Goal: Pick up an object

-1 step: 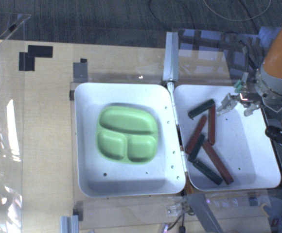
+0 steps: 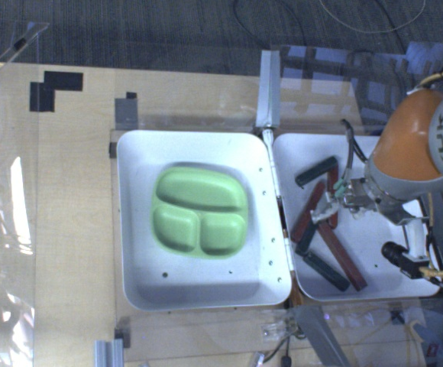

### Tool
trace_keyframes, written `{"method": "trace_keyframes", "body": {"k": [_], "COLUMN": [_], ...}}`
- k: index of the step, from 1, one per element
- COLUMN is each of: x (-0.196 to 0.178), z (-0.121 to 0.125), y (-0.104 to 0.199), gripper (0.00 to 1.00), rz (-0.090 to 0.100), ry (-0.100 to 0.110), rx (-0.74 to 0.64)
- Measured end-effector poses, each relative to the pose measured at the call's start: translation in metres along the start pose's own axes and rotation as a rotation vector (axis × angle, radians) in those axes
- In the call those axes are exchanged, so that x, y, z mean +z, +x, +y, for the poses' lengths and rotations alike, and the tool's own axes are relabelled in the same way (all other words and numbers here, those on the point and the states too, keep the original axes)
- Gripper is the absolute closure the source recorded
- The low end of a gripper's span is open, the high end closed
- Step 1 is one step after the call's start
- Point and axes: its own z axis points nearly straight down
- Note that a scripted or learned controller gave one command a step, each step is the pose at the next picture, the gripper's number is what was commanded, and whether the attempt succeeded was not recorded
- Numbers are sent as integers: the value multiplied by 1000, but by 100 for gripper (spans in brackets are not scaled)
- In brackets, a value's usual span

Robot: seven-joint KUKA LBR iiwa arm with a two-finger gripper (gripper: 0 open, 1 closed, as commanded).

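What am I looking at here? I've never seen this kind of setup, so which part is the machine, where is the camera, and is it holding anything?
One fixed camera looks down at a slant on a wooden bench with two shallow white bins. The left bin holds a green divided tray. The right bin holds several dark red and black bar-shaped pieces lying crossed over each other. The machine is the robot arm coming in from the right, grey with an orange band. Its gripper is down among the bars in the right bin. Whether it grips one cannot be made out from this angle, so I would not count anything as picked up.
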Motion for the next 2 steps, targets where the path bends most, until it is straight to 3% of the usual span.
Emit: {"method": "trace_keyframes", "body": {"k": [1,2], "x": [39,25], "z": [9,12], "y": [8,5], "gripper": [0,100], "rz": [1,-8], "ry": [-14,-26], "rx": [-96,-94]}}
